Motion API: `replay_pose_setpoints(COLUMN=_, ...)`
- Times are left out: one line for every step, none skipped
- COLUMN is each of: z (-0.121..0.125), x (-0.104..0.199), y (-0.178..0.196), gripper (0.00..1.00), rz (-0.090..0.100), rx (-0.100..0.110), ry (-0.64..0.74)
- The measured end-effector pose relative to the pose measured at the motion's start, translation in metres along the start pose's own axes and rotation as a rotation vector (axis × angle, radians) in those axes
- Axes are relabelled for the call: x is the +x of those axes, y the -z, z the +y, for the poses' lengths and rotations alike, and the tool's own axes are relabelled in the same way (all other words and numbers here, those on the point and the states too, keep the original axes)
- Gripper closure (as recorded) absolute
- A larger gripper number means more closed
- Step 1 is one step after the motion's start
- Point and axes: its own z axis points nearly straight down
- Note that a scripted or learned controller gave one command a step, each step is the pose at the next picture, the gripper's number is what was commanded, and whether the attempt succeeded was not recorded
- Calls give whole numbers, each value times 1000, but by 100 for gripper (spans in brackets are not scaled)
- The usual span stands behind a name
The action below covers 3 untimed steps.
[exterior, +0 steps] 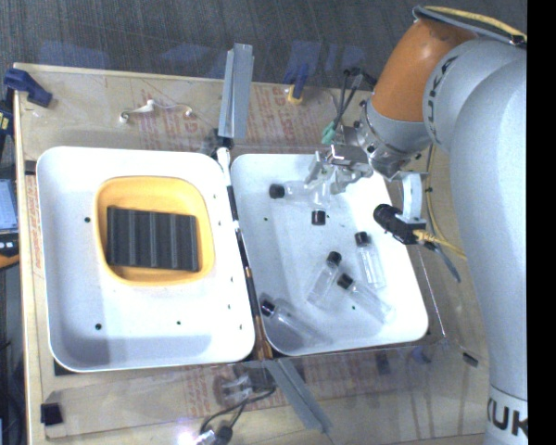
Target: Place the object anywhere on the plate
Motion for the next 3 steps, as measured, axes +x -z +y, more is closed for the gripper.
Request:
replay_pose_setpoints(z=-8, x=55, y=6, gripper=100, rz=-1, rx=3, ry=215)
replay_pose_setpoints(z=-3, x=164, y=40, gripper=100, rz=-2, rx=0, ry=314)
replay_pose_setpoints(z=-26, x=175, y=-9, gripper=100, rz=-2, rx=2, ry=501)
